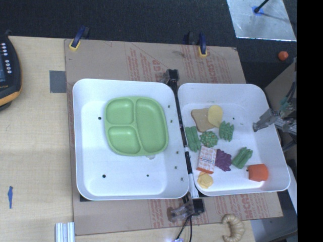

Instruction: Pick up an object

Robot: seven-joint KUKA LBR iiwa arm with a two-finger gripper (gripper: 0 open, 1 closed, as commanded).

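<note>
Claw (258,125); one orange block (258,172)

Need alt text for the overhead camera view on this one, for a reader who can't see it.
The gripper sits at the right bin's right edge, away from the small toy foods clustered there: a bread slice, green vegetables, purple grapes, an orange piece. The left bin holds a green divided plate.

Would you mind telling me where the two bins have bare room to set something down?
Left bin: bare floor rings the green divided plate, widest below it. Right bin: toys crowd the left and middle, from the bread slice down to the orange block; its top strip and upper right, by the end effector, are bare.
</note>
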